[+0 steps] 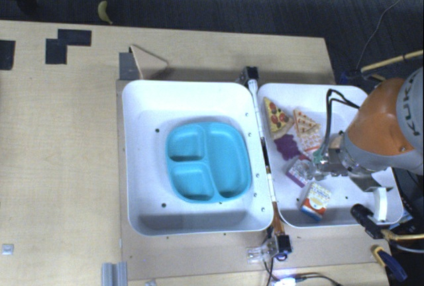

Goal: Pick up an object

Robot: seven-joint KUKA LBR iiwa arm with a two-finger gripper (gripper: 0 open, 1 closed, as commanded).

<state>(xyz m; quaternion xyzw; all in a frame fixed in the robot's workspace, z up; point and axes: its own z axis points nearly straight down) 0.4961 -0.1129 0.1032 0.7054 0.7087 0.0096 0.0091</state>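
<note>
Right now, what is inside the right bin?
The right bin holds a pizza slice, a waffle piece, purple grapes and a small carton. The arm covers its right part.

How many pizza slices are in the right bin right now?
2. One pizza slice lies at the bin's far left corner; the second slice lies just right of it, near the arm. More could be hidden under the arm.

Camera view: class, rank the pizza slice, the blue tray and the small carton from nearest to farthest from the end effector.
1. Carton, right bin, just below the end effector.
2. Pizza slice, right bin's upper left.
3. Blue tray, left bin.
</note>
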